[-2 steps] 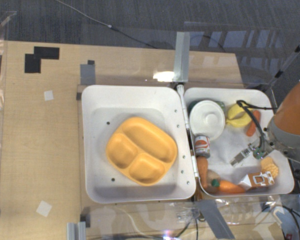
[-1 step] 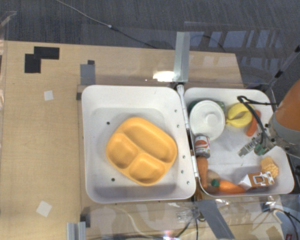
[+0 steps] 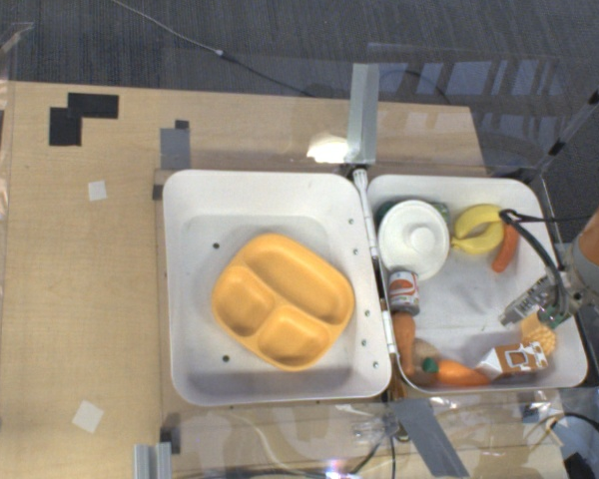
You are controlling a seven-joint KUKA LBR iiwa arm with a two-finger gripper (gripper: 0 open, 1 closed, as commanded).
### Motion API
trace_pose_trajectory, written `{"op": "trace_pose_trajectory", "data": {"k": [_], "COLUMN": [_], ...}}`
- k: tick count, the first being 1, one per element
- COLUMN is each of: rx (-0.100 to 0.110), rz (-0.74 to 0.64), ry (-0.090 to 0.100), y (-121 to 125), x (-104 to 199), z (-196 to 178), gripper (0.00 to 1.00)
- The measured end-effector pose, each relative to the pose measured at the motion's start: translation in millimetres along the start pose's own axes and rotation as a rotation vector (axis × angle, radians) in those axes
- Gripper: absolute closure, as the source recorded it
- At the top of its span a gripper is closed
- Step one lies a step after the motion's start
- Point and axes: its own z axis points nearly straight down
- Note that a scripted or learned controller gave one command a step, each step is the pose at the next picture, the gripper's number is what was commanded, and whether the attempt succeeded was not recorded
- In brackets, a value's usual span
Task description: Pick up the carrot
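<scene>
Hovering my tool (image 3: 532,310) over the right bin's (image 3: 579,367) edge, can't tell its opening. Carrot (image 3: 459,374) sits near the front wall, so I'd approach low.

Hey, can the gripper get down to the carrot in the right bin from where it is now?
Probably yes. The carrot lies uncovered near the right bin's front wall, and the gripper hovers nearby. A small box beside the carrot may crowd the grasp.
</scene>
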Motion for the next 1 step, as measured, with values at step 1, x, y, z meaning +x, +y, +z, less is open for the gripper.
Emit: {"op": "trace_pose_trajectory", "data": {"k": [1], "rx": [0.0], "rz": [0.187], "ry": [0.002], "y": [16.0], "x": [20.0], "z": [8.9], "gripper": [1.0]}}
